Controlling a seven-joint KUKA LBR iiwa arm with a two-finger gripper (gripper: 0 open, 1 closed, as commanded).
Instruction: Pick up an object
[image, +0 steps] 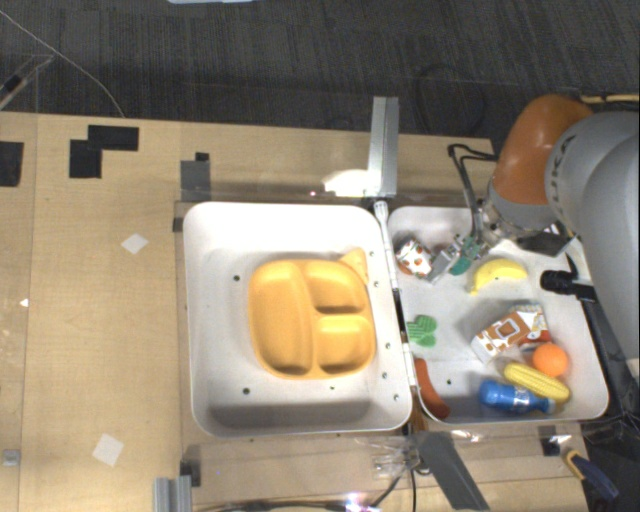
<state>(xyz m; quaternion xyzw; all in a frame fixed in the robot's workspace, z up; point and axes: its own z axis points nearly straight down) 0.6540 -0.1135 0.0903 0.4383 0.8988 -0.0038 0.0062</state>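
The arm (570, 160) reaches in over the counter's (90, 330) right edge, and its gripper (462, 255) is low in the right bin (598, 395), near the bin's far edge. Whether it is clenched or released I cannot tell. A banana (498, 272) lies just beside it, with a red-and-white package (413, 258) on its other side. A green toy (422, 330), a patterned carton (510, 330), an orange (549, 359), a corn cob (536, 381) and a blue object (510, 397) lie nearer the bin's front edge. The left bin (215, 300) holds a yellow divided tray (310, 315).
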